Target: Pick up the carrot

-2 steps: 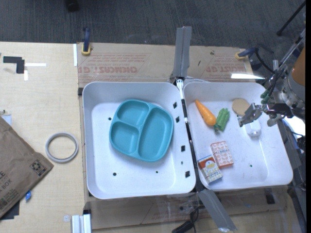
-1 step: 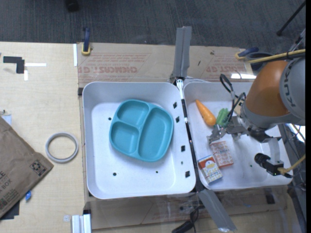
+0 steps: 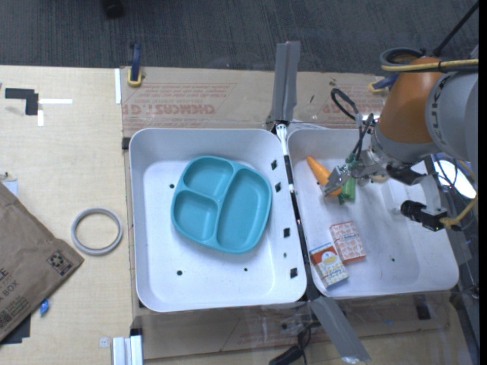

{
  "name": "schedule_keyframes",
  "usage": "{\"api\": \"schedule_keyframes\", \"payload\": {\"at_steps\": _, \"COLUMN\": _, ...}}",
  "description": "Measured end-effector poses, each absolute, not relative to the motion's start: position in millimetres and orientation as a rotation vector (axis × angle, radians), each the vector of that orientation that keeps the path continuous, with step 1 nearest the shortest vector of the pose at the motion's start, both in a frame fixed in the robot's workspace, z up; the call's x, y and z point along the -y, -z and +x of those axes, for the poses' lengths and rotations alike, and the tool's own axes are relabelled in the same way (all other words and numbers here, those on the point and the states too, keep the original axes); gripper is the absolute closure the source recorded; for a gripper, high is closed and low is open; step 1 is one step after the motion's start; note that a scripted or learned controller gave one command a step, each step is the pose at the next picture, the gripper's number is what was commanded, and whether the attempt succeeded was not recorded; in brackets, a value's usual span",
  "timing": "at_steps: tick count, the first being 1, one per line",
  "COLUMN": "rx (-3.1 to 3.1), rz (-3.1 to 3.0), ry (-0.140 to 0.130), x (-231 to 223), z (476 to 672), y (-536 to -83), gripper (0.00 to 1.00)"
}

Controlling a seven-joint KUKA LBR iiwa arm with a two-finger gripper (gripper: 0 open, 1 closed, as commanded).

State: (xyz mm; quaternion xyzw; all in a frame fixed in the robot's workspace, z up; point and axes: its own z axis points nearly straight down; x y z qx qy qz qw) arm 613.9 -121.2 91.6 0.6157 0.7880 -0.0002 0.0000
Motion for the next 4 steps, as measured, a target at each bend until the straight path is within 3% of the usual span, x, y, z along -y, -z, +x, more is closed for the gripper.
{"api": "schedule_keyframes", "payload": {"at_steps": 1, "rx": -2.47, "rz": 1.937, "ry": 0.0, "x": 123, "z": 614.4, "y": -101, "gripper": 1.0}}
{"api": "schedule_keyframes", "payload": {"at_steps": 2, "rx": -2.128, "rz": 2.31, "ry": 0.004, "x": 80, "z": 658.9, "y": -191, "gripper": 1.0}}
{"api": "schedule_keyframes", "payload": {"at_steps": 3, "rx": -2.473, "rz": 1.939, "ry": 0.003, "x": 83, "z": 587.3, "y": -255, "gripper": 1.0}}
{"api": "schedule_keyframes", "payload": {"at_steps": 4, "rx": -2.825, "rz": 1.369, "ry": 0.001, "x": 113, "z": 613.8, "y": -273, "gripper": 1.0}}
